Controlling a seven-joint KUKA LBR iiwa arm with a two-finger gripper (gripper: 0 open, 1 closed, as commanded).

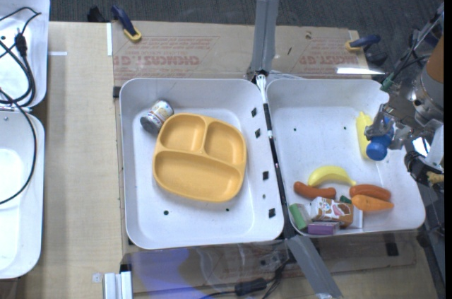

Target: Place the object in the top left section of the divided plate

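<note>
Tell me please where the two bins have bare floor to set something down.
Left bin: bare strip along the front wall, below the divided plate; the can crowds its back-left corner. Right bin: bare middle and back-left. Its front is crowded: banana, carrot, small packages.

Bins [134, 149]: 2, white, side by side. Divided plate [200, 157]: 1, orange-yellow, 3 sections. Can [156, 116]: 1. Banana [332, 175]: 1. Sausage [315, 191]: 1. Carrots [371, 198]: 2. Small carton [330, 210]: 1. Blue-and-yellow item [372, 137] by arm: 1. Clamps [126, 23] on bench edge: 2.
</note>
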